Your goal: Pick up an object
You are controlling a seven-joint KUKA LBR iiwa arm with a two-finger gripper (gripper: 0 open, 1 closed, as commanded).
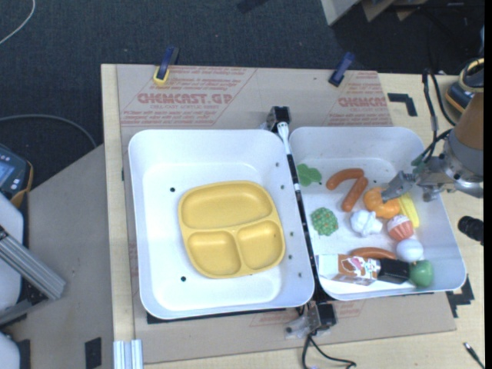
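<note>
The right bin (361,141) holds several toy foods. Among them are two orange sausages (347,184), a green leaf (310,175), a green broccoli piece (324,221), a white garlic (364,222), an orange piece (380,203), a yellow piece (409,211), a cupcake (400,227) and a white egg (410,249). Along the near wall lie another sausage (372,253), a printed bottle with a black cap (361,267) and a green ball (421,273). My gripper (410,188) hangs low at the bin's right side, just above the orange and yellow pieces. Nothing is visibly held.
The left bin (154,206) carries a yellow divided plate (229,227). Two clamps (162,65) pin the cardboard base at the back. Cables run at the right edge near the arm (469,148). A black hinge strip (294,191) separates the bins.
</note>
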